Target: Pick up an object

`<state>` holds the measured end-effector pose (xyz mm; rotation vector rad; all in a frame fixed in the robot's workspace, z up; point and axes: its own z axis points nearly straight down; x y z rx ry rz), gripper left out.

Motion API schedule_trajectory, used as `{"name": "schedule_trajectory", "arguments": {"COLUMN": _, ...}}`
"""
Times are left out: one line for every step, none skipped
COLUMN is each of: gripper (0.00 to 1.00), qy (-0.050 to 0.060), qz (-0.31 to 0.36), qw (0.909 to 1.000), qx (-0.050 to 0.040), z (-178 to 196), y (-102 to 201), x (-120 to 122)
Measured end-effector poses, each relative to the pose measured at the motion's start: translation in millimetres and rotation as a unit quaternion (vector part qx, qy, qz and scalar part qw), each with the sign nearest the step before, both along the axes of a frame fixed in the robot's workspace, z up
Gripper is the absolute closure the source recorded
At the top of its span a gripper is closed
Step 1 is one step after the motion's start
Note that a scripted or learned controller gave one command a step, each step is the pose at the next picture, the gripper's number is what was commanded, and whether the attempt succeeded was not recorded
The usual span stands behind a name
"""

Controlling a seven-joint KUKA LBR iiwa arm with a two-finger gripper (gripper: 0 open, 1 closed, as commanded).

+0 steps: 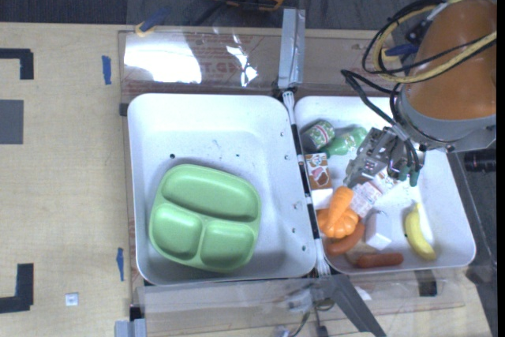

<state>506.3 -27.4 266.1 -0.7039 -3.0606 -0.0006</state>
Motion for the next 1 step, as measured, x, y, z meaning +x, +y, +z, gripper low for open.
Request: {"name": "schedule_trajectory", "arguments": {"gripper": 1.00, "qy": 0.000, "qz": 0.178, "qw": 0.9840, "qx": 0.0005, "z": -2.3, "y": -35.6, "x": -25.0}}
